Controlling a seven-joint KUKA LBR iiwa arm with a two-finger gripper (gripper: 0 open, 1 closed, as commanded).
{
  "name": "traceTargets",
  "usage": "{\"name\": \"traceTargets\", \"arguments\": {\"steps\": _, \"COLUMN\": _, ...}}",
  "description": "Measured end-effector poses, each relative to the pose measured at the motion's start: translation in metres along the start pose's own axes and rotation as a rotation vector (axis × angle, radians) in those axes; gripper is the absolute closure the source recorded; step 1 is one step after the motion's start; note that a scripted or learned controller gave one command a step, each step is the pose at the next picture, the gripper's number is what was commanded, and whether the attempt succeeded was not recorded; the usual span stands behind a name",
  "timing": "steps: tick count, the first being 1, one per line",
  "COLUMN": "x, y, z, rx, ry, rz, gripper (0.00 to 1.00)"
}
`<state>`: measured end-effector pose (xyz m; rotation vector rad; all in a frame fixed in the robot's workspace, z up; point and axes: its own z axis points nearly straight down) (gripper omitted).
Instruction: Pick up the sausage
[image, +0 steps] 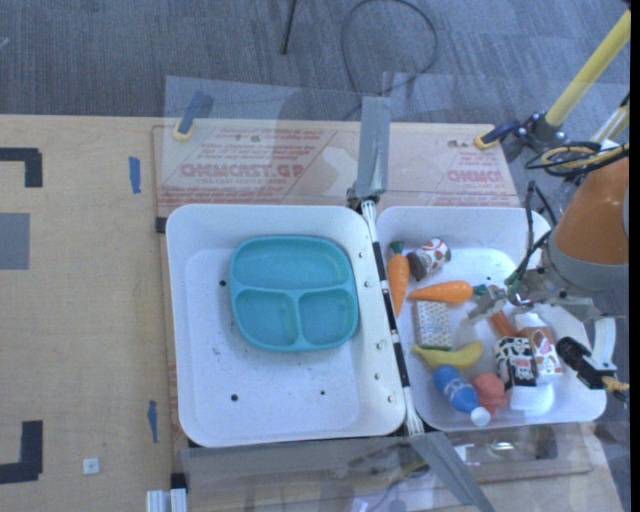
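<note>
I see the sausage (503, 324) lying in the right bin (590, 405) just below the end effector (497, 298), whose opening I cannot tell, while the arm (590, 235) reaches in from the right edge above a carrot (441, 292) and banana (450, 354), and the left bin (190, 300) holds a teal tray (293, 292).

Two shallow white bins sit side by side on a wooden bench (80, 300). The left bin (200, 400) holds a teal divided plate (293, 292) with three compartments. The right bin (480, 225) holds two toy carrots (398, 280) (442, 292), a yellow banana (450, 354), a blue bottle (458, 390), a mesh-patterned packet (433, 323), a cow-patterned carton (516, 360) and a small reddish ball (489, 388).
</note>
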<state>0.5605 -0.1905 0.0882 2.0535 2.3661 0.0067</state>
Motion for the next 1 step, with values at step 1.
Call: {"name": "traceTargets", "arguments": {"steps": 1, "x": -0.0045, "y": -0.0004, "z": -0.0117, "rx": -0.006, "ry": -0.001, "rz": 0.009, "gripper": 1.00}}
